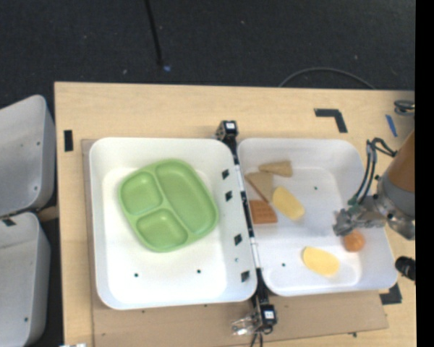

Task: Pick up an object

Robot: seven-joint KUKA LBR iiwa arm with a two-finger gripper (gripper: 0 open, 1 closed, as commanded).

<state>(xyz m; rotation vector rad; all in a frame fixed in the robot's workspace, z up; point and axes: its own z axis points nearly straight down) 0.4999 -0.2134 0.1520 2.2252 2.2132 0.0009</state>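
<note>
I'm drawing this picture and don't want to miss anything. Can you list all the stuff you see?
Bench: 1, tan wood, under everything.
Bins: 2, white, side by side.
Plate: 1, green, three sections, left bin.
Yellow pieces: 2, right bin, one mid, one near front.
Tan wedges: 2, right bin, back left.
Brown block: 1, right bin, left side.
Orange ball: 1, right bin, beside gripper.
Arm: 1, grey and orange, right.
Gripper: 1, low in right bin.
</note>
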